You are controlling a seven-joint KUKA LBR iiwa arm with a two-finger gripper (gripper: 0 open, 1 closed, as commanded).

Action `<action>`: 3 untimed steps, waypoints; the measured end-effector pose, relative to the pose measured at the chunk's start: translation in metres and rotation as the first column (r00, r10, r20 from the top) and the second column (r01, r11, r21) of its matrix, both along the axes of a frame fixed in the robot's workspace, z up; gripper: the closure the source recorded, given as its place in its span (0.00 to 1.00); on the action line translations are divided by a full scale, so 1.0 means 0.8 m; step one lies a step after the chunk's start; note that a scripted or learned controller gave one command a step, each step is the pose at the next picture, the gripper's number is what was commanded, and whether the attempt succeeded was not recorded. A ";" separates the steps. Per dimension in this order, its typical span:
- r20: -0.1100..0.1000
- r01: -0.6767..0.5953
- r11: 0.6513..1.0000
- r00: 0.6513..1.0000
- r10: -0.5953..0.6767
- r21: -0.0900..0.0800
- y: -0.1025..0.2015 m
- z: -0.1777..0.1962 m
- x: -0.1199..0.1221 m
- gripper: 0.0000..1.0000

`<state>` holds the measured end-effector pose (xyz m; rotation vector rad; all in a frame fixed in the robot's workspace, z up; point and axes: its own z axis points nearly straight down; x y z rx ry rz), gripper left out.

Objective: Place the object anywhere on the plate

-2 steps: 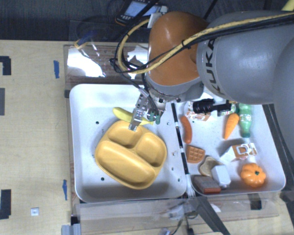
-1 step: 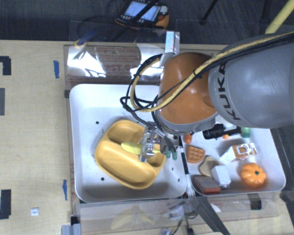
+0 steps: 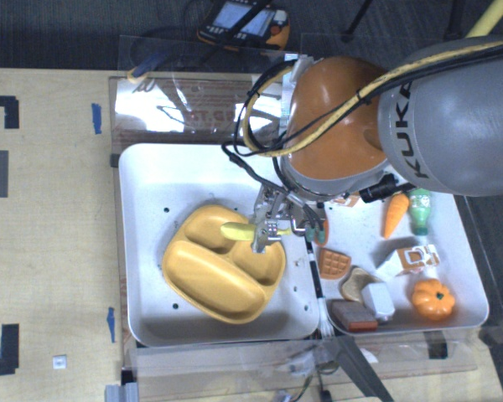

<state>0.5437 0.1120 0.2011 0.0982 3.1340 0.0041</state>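
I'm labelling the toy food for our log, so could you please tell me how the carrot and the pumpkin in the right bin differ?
The carrot is long and tapered, while the pumpkin is round and squat. The carrot lies toward the bin's far side, close under the arm; the pumpkin sits near the front edge. The pumpkin has a short dark stem on top; the carrot does not. Both are orange.

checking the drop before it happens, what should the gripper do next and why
Probably open and let go. The gripper sits over the yellow plate in the left bin, and the banana between its fingers already lies above the plate's upper section, so a release should land it there.
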 end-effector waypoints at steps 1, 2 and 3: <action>0.000 0.000 1.000 1.000 0.000 0.000 0.000 0.000 0.000 0.00; -0.006 0.045 0.999 0.999 -0.045 -0.001 -0.025 0.017 -0.079 0.00; -0.002 -0.021 1.000 1.000 0.021 0.000 0.057 0.017 -0.014 0.00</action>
